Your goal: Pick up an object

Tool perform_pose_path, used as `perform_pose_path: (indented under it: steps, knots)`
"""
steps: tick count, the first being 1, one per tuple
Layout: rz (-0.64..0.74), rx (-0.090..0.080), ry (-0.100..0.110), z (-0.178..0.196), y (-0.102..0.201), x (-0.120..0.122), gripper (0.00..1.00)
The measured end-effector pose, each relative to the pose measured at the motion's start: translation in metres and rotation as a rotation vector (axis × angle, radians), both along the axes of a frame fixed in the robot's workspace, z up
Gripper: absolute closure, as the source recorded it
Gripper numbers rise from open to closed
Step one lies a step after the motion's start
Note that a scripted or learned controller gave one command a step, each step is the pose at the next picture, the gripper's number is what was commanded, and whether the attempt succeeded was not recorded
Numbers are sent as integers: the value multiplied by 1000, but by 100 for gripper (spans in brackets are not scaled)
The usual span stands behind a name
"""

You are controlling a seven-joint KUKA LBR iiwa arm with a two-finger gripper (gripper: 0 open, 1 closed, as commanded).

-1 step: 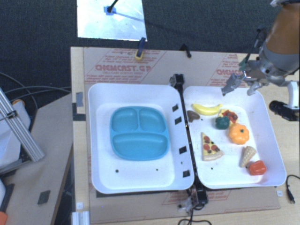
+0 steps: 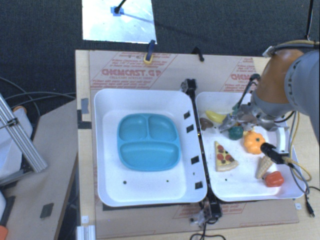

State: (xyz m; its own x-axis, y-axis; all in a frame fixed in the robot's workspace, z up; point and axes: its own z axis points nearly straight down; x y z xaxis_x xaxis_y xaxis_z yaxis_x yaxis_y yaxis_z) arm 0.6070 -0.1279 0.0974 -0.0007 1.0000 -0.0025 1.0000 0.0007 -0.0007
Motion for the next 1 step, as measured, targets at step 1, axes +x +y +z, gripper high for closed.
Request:
perform_pose_path:
  steps: [1]
  knots:
    - [-3,4,4,21,8,-85,0]
